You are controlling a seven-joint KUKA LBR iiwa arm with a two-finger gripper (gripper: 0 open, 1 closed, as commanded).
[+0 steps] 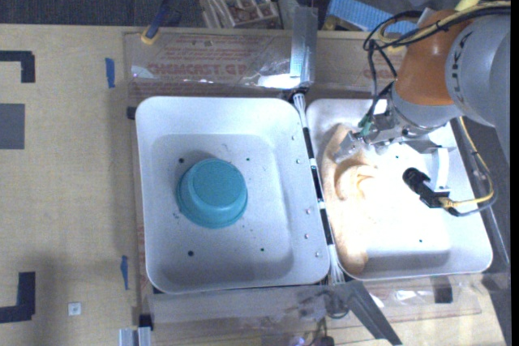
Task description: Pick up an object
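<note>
- The arm (454, 69) reaches in from the right of the frame, and its gripper (355, 140) is low over the upper left part of the right bin (454, 259).
- From where I stand I cannot tell how wide the gripper is set, or whether it has hold of anything. Glare off the white plastic washes out that corner.
- Just below the gripper, on the bin floor, lies a pale tan lump (354, 181), rounded and curled. It looks close to the tool, perhaps touching it, but I cannot say for certain.
- The other thing on offer is a teal bowl (212, 192), upside down in the middle of the left bin (162, 121). It is well apart from the gripper, with the wall between the bins in the way.
- Both bins sit side by side on the tan desk (65, 198).
- My reading is that the task is at the approach or the grasp, with the tan lump the likely target, given where the tool is.
- Nothing looks lifted: the bowl rests flat on its rim and the lump seems to lie on the bin floor.
- What I judge is left to do is a firm grip on the lump, then a clean lift clear of the bin.
</note>
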